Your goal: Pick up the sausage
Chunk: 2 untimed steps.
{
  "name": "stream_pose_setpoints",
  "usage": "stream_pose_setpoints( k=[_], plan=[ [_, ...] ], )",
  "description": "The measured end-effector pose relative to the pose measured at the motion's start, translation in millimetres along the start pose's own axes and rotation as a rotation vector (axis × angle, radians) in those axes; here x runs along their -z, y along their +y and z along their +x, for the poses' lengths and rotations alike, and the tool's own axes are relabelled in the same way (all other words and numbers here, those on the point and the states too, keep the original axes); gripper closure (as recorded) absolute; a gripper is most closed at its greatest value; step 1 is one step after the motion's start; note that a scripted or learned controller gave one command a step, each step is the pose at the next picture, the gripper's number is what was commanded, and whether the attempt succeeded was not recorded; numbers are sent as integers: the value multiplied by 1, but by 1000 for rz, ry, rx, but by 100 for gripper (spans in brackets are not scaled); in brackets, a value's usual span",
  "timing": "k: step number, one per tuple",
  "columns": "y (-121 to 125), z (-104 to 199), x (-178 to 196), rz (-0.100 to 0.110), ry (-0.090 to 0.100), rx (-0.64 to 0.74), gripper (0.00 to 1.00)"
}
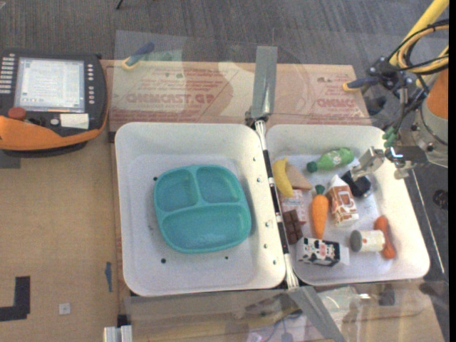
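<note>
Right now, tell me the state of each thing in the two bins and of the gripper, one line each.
sausage: lying in the right bin, not grasped
gripper: over the right bin's upper area
green bottle: lying on its side
carrot: lying flat
banana: lying by the divider
teal plate: sitting flat in the left bin

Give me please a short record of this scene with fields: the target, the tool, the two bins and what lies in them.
target: sausage, orange-red, near right wall of right bin, beside a small can
tool: over upper right part of right bin, nothing seen between its fingers
left bin: holds a teal divided plate
right bin items: banana, green bottle, carrot, chocolate bar, juice carton, milk carton
</note>
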<state>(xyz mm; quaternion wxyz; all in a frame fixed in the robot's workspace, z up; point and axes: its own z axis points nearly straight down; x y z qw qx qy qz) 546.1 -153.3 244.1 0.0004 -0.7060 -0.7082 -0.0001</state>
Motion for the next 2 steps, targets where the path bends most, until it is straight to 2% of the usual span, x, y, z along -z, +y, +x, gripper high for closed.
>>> stream_pose_setpoints(
  k=[1,2],
  plan=[
    [38,3,-77,1,0,-81,0],
    [24,-51,-132,-30,-7,20,0]
  ],
)
